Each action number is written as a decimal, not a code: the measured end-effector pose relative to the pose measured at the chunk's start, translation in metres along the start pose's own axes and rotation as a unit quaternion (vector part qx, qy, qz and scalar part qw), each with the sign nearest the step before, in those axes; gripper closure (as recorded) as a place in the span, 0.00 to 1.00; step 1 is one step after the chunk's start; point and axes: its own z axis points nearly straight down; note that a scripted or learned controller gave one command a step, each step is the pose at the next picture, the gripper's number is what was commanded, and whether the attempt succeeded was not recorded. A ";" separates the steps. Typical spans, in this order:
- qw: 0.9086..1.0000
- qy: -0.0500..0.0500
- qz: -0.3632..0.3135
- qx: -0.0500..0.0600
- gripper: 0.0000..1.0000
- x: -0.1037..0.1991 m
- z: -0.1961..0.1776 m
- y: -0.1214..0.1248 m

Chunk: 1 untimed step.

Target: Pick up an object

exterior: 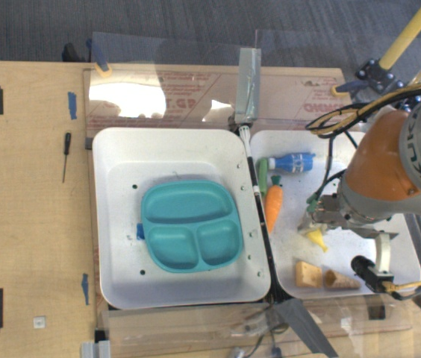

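The grey arm with its orange band (381, 166) reaches over the right shallow white bin (412, 271); the left white bin (113, 222) holds a teal plastic divided plate (192, 226). Along the right bin's left side lie an orange carrot (272, 206) and a blue-and-white bottle (291, 162); a tan wedge-shaped block (307, 274) sits by the front wall. The gripper (317, 224) hangs just above a small yellow object (316, 239); whether it is grasping cannot be told.

My worktop (24, 200), pale wood.
Two white bins sit side by side on it: left bin (113, 155), right bin (292, 144).
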 end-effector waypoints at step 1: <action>0.993 -0.001 0.117 0.006 1.00 -0.004 0.011 0.028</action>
